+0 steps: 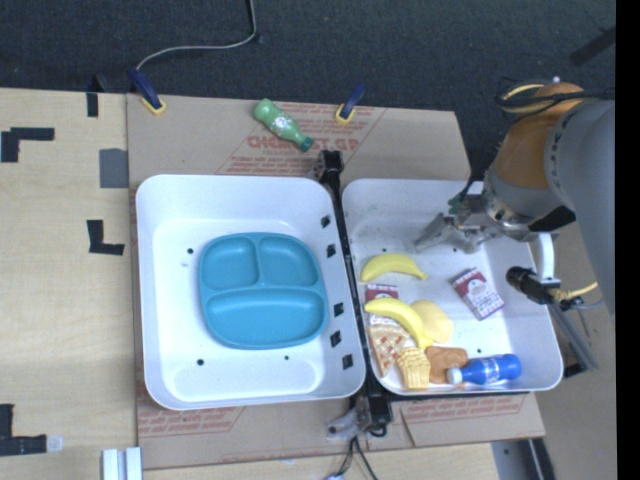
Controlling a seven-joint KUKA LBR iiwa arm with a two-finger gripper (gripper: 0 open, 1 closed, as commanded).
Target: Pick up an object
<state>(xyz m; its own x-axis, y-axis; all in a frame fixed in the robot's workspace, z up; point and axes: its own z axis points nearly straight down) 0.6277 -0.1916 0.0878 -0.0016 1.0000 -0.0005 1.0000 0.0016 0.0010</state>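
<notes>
Near edge of the right bin (548,360): a blue bottle (487,370) w/ white cap lies on its side, smooth plastic, prob. rolls if nudged. Just left of it a tan cracker-like piece (445,356) and a ridged waffle-type toy (392,348), all crowded & touching. Above those, a curved yellow banana (396,314) next to a pale yellow lump (435,319), and a small red-and-white packet (381,293) by the divider. A second banana (393,266) sits apart, mid-bin. A flat red box (477,293) lies alone toward the right wall.

Step, as I read it: approach, nothing grasped yet. The claw (447,228) hangs low over bare white floor in the far half of the right bin, fingers look spread, nothing between them. Next move prob. needs a shift toward the upper banana or red box, the nearest loose targets, then descent & close. Banana's curve may slip; box is flat, hard to get under.

Left bin (160,268): a blue sectioned tray (264,290), glossy moulded plastic. Farther, on the cardboard counter (420,138), a green bottle (281,124) lies outside both bins.
</notes>
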